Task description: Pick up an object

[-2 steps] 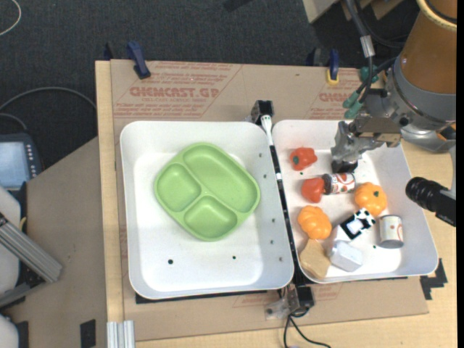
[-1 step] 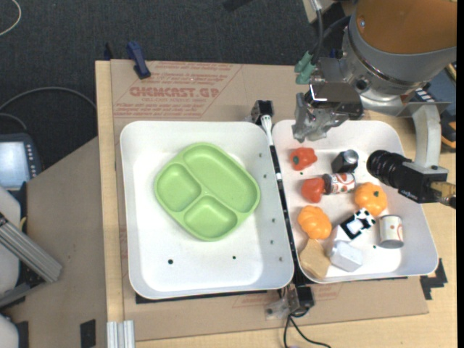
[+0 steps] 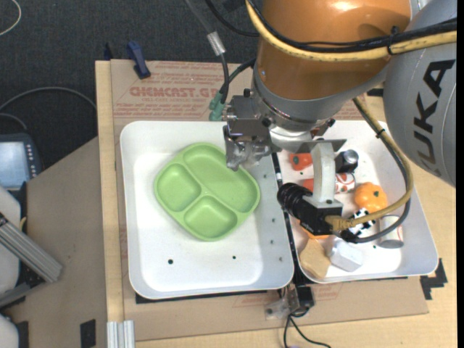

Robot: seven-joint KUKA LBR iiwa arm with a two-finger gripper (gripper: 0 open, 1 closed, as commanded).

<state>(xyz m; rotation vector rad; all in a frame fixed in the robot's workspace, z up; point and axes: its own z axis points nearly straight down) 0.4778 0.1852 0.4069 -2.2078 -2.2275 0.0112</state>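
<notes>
The green plate (image 3: 206,194), split into three hollows, lies alone in the left bin (image 3: 145,256), nearer that bin's far right corner than its front, with bare white floor in front of it and to its left. To the plate's right, past the two rims that meet there, the right bin (image 3: 419,256) is crowded: a small red piece (image 3: 300,160) sits closest to the plate, a black-and-white ball (image 3: 349,159) is farther right of it, an orange fruit (image 3: 370,194) is farther right still, and a tan piece (image 3: 310,261) and a white block (image 3: 346,256) lie toward the front, level with the ground in front of the plate. All of these are well apart from the plate, and nothing rests on it or leans against it. My arm's orange band (image 3: 333,35) hangs over the ground behind and to the right of the plate and hides the back of the right bin. My gripper (image 3: 243,154) is down at the plate's far right rim, over the edge of the largest hollow. It seems to meet the rim, though I cannot be sure of the touch. From this slant I cannot tell whether I am spread or closed, nor whether I grasp the plate.
</notes>
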